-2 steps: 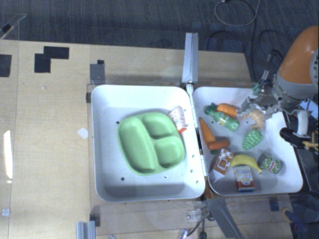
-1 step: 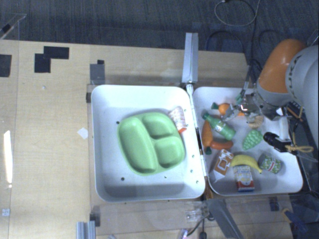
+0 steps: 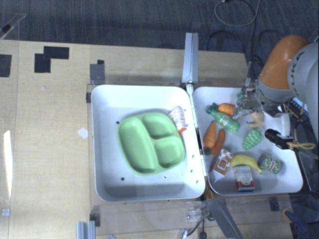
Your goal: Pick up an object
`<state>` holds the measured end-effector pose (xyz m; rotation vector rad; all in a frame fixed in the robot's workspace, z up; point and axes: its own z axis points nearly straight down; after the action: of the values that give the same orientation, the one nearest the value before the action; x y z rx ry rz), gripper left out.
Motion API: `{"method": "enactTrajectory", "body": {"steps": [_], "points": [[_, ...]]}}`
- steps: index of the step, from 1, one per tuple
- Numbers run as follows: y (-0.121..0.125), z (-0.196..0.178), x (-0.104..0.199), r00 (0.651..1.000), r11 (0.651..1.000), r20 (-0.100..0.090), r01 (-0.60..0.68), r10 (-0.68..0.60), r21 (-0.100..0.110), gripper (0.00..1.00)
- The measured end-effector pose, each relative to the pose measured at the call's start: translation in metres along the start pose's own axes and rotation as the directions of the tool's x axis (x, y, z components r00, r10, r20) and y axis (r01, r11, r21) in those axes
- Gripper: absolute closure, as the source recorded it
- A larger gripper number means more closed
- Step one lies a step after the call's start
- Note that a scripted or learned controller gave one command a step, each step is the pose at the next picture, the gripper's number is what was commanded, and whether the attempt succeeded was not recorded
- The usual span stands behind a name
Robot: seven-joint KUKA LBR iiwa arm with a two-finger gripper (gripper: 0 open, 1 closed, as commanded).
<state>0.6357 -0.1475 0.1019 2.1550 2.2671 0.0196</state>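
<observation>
The near row of the right bin (image 3: pixel 298 183) holds a small carton (image 3: pixel 243 177), a banana (image 3: pixel 246 161), a second carton (image 3: pixel 223 162) and a green can (image 3: pixel 270 164), all well short of the gripper. Further up lie a carrot (image 3: pixel 210 134) with a brown sausage-shaped piece (image 3: pixel 219 140) beside it, and a knobbly green fruit (image 3: pixel 252 139) just below the gripper. A green bottle (image 3: pixel 224 119) lies tilted, its base end nearly under the gripper; an orange piece (image 3: pixel 227 108) sits just beyond the bottle. A pale, rounded item (image 3: pixel 256 117) lies immediately beside the gripper.

The gripper (image 3: pixel 245 103) hangs low over the far part of the right bin. Whether its jaws are apart or together cannot be told at this resolution. Nothing is visibly held.

Step in hand, as judged: descent onto a candidate, most likely the bottle or the pale item.

Recommended practice:
1. Straddle one item only; the neighbours are crowded.
2. Close across the bottle's narrow axis, not its length.
3. Lift straight up, clear of the bin wall.

The left bin (image 3: pixel 99 133) holds a green divided tray (image 3: pixel 151 142) and a small packet (image 3: pixel 178 118), well apart from the gripper.
</observation>
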Motion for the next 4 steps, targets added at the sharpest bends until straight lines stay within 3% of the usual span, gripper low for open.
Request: {"method": "enactTrajectory", "body": {"steps": [1,2,3,4], "points": [[-0.019,-0.056,0.031,0.998,0.998,-0.001,0.063,-0.063,0.011,1.00],[-0.017,-0.068,0.032,0.998,0.998,-0.001,0.065,-0.065,0.005,1.00],[-0.017,-0.068,0.032,0.998,0.998,-0.001,0.065,-0.065,0.005,0.00],[-0.015,-0.080,0.033,0.998,0.998,0.000,0.068,-0.068,-0.002,1.00]]}}
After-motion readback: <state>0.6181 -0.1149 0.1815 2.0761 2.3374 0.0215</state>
